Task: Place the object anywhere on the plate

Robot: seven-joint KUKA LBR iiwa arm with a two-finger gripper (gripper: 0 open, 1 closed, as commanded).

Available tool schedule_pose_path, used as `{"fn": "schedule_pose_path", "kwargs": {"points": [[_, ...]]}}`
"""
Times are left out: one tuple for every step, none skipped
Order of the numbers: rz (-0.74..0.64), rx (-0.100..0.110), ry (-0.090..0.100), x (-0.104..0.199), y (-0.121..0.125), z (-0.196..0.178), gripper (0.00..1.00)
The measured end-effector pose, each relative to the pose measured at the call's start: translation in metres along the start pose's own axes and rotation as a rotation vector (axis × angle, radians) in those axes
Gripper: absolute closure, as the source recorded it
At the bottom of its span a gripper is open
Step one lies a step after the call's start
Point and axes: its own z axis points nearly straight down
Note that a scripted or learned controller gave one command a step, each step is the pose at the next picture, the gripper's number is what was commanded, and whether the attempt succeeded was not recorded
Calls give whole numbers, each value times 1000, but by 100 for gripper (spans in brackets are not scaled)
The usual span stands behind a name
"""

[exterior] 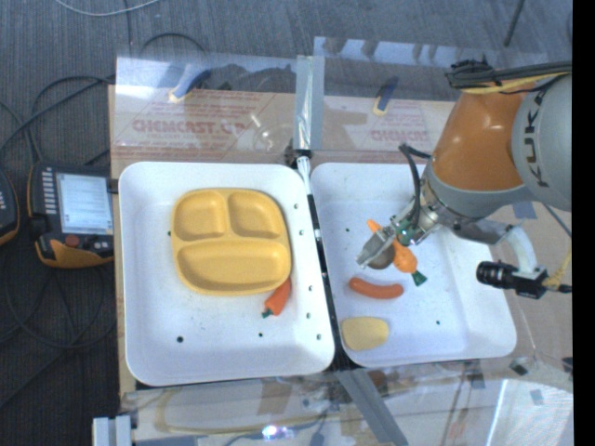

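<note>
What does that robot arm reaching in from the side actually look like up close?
The arm is bulky and rounded, light grey, with a broad orange band above the wrist and part of dark lettering on its side. It narrows to a grey wrist, then a small metallic gripper. A black cable curves along the wrist, and a black cylinder-shaped part sticks out beside it.

Bench (214, 110) with brown lettered board under clear sheeting, two shallow white bins side by side on it, left bin (149, 342), right bin (483, 333), touching along their inner edges near the bench's middle
</note>
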Motion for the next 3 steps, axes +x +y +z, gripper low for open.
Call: {"fn": "schedule_pose_path", "kwargs": {"points": [[42, 3, 0, 36, 83, 13, 100], [-36, 4, -3, 67, 128, 19, 100], [-36, 3, -4, 67, 128, 18, 0]]}}
